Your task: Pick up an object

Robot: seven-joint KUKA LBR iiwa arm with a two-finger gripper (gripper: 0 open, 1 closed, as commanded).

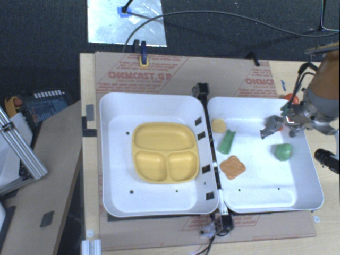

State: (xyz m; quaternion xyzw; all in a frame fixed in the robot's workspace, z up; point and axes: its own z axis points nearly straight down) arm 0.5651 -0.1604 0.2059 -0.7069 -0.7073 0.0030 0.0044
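- Jaws (282, 126) spread wide, gripping nothing, over the right bin (265, 198).
- Just below them: rounded green lump (282, 151).
- Further left: green stick (227, 141), orange waffle (232, 167), yellow disc (218, 125).
- Left bin (114, 147): smooth yellow three-part plate (164, 152).

Showed a grey arm (325, 97) banded in orange above the wrist, black cables looping beside that band. Ended in a dark grey two-finger gripper (280, 126), a small red mark just behind it.

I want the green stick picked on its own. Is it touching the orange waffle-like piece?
Apart. The camera view shows a strip of white bin floor between the green stick and the orange waffle-like piece below it.
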